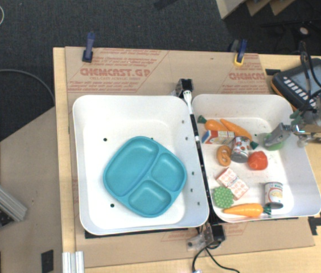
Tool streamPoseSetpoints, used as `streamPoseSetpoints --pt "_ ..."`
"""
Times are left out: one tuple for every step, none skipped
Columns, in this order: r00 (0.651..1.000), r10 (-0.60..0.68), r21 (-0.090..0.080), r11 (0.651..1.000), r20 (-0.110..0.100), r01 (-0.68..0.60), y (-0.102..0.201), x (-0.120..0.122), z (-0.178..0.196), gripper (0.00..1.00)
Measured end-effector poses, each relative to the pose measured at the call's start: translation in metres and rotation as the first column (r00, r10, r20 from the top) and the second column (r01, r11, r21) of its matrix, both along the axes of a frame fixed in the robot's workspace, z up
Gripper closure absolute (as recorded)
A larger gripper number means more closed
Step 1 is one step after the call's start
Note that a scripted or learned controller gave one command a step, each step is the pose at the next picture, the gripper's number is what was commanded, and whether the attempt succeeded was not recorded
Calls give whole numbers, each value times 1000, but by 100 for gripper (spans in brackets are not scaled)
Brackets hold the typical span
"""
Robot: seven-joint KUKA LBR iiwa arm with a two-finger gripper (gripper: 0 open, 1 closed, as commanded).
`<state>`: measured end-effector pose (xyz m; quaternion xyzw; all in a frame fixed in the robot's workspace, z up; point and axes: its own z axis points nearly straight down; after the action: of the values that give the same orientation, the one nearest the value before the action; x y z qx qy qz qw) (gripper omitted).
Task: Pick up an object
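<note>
Here, in the camera view, the desk (64, 152) bears two shallow white bins side by side. The left bin (92, 118) holds a teal divided plate (144, 176) lying flat. The right bin (303, 175) holds the clutter from which something is to be picked: a red tomato (257, 160) near the middle, a small can (239, 149) lying just beside it on its left, an orange carrot (234, 128) toward the far wall, another carrot (244, 210) along the near wall, a green round piece (223, 197) just beside that, a pink-checked packet (231, 182) and an upright tin (274, 194) toward the near right corner. The gripper (275, 138) reaches in from the right over the bin's far right part, its tip near the tomato yet apart from it; nothing is seen between the jaws, and whether they are spread or pressed together cannot be told at this size. The step in hand looks like the approach, before any grasp. The tomato seems the nearest candidate, so the next move likely calls for lowering over it with the jaws set wide enough to straddle it; being round, it may roll toward the can if nudged off-centre.
</note>
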<state>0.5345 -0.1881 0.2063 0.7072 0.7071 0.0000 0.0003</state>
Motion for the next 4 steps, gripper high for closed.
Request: streamPoseSetpoints --pt "1000 0 4 1000 -10 0 -7 18 -126 0" --pt "1000 -1 -1 1000 1 1 -9 20 -107 100" --pt "1000 -2 -1 1000 3 2 -9 20 -98 100" --pt "1000 -3 -2 1000 6 3 -9 21 -87 100"
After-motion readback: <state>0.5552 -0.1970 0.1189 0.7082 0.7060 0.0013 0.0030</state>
